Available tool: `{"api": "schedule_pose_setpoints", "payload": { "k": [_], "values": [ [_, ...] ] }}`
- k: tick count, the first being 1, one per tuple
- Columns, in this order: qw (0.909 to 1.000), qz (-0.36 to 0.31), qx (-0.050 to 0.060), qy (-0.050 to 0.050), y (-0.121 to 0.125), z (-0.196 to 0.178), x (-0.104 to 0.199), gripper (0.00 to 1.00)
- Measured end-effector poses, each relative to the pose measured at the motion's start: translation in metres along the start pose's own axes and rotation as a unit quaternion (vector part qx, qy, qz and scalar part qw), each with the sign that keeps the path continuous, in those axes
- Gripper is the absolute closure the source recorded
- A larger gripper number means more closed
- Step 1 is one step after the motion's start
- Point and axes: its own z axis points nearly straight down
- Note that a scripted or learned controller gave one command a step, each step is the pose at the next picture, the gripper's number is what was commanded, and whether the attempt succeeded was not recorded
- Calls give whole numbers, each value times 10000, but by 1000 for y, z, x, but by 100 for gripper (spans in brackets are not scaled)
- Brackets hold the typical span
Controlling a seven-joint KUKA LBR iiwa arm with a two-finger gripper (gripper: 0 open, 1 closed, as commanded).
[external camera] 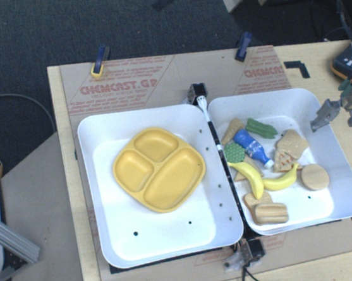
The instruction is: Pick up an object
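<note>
Pick not yet begun: the claw (337, 114) hangs over the right bin's (335, 142) far right rim, its opening impossible to judge, nothing visibly held, the banana (265, 182) lying among toy foods

A tan table (79, 180) sits on dark carpet (23, 34). On its far half lies a brown sheet (156, 82) printed with red lettering. A yellow-and-blue clamp (98, 62) grips the sheet's far edge at upper left of centre, and a dark blue clamp (243, 46) grips it at upper right. Two shallow white bins sit side by side and touching: the left bin (110, 227) and the right bin (339, 174). A black clip (197, 92) sits at the top of their seam, and another clip (250, 250) with trailing wires at the bottom. A pale cable (5, 100) curves across the carpet at left. A metal rail (10, 240) slants across the lower left corner.
</note>
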Motion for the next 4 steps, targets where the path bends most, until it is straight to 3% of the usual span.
{"api": "schedule_pose_setpoints", "payload": {
  "k": [1,2,4],
  "values": [
    [10000,-19,-66,-17,2,-7,1,0],
    [10000,-28,-40,-3,9,48,9,0],
    [10000,-18,-46,-4,-1,149,17,0]
  ]
}}
